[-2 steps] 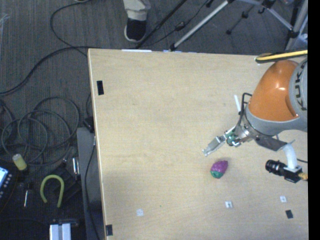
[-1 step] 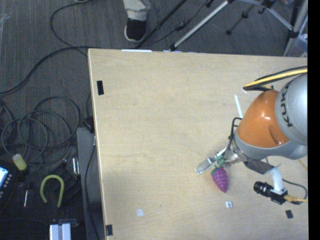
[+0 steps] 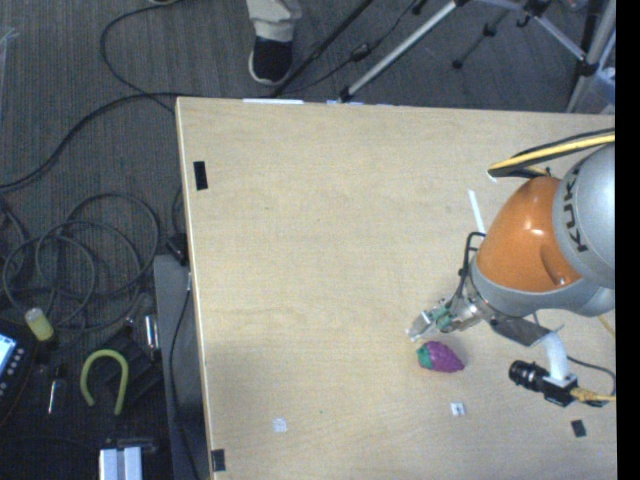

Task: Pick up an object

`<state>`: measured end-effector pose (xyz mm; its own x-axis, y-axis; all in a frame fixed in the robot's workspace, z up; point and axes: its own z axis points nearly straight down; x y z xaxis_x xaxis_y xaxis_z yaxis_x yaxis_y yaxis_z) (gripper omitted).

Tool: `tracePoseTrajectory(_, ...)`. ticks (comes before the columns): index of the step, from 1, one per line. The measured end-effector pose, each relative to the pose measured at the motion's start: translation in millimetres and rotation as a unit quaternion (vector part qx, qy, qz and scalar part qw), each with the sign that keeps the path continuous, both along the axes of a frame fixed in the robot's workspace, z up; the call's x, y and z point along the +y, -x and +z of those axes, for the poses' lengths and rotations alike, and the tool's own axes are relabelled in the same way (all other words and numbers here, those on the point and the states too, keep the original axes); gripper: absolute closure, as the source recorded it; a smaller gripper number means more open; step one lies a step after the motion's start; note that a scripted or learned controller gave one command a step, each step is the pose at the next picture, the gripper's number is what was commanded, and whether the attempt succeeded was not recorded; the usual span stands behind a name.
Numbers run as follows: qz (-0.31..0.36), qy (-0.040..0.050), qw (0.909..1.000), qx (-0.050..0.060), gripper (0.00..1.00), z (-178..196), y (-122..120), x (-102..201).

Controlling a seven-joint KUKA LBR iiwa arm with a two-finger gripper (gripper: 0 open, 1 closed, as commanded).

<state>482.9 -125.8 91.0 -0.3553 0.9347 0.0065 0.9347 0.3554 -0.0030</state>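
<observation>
Camera view: wooden bench top [image 3: 320, 258], light tan. Small purple object with a green end [image 3: 440, 357] lying on the bench at lower right. Gripper [image 3: 432, 321] just above and beside it, fingers slightly parted, nothing between them; contact with the object cannot be told. Grey arm with orange band [image 3: 520, 243] behind. Beyond the bench, dark carpet [image 3: 90, 48] with black cables [image 3: 70, 258].

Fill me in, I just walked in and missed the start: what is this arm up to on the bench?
The grey and orange arm reaches in from the right over the tan bench top. Its tool sits low, just above a small purple object with a green end lying on the surface. The object is on the bench, not between the tool's fingers, so nothing has been picked up yet. It looks like a grasp attempt on that object is underway.
</observation>
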Motion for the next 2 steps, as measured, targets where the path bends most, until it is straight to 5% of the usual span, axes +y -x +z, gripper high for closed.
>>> tracePoseTrajectory(1,0.0,0.0001,1.0,0.0,0.0,0.0,0.0,0.0)
tracePoseTrajectory(2,0.0,-0.0009,1.0,0.001,1.0,8.1,0.0,0.9)
